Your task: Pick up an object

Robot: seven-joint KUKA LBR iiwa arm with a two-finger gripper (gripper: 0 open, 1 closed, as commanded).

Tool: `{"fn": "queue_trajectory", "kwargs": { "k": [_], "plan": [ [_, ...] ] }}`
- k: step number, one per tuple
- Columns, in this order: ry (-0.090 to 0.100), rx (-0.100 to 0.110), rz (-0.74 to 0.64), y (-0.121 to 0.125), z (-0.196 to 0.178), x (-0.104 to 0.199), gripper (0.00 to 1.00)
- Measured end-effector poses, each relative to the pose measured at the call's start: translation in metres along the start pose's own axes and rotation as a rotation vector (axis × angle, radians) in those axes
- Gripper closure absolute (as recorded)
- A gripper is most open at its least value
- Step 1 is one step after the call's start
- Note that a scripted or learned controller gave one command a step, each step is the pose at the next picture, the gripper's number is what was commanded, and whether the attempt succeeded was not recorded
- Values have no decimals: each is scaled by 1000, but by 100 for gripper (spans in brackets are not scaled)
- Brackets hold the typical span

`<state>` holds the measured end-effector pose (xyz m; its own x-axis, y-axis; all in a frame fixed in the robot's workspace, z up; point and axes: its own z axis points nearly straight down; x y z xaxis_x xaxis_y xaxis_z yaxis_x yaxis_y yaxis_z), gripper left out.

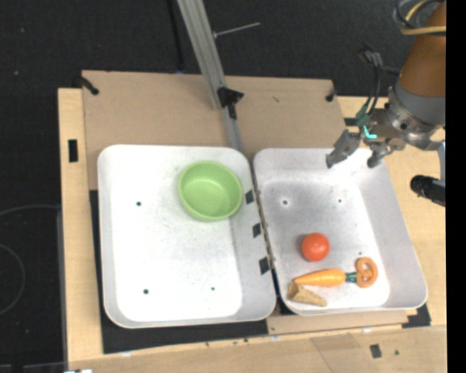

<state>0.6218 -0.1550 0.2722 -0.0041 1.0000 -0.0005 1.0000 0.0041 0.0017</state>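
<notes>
Fingers (359,152): spread, nothing between them, poised over the right bin's (388,200) far corner. Tomato (315,246): well apart, toward the bin's near end. Carrot (320,278): beyond it, long axis crosswise.

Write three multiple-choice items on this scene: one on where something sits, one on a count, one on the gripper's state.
1. Where is the green bowl?
A. left bin
B. right bin
C. on the bench outside the bins

2. How many things lie in the right bin?
A. two
B. four
C. six

3. What is the gripper doing?
A. clamped on the tomato
B. open with nothing between its fingers
C. resting inside the bowl

Answers: 1 A, the bowl sits at the upper part of the left bin. 2 B, tomato, carrot, a tan wedge and an orange pretzel-like piece. 3 B, its fingers are spread over the right bin's far edge.
</notes>
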Motion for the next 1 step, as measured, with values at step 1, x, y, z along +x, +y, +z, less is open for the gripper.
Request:
{"fn": "queue_trajectory", "kwargs": {
  "k": [1],
  "plan": [
    [-3, 5, 5, 3, 43, -4, 0]
  ]
}}
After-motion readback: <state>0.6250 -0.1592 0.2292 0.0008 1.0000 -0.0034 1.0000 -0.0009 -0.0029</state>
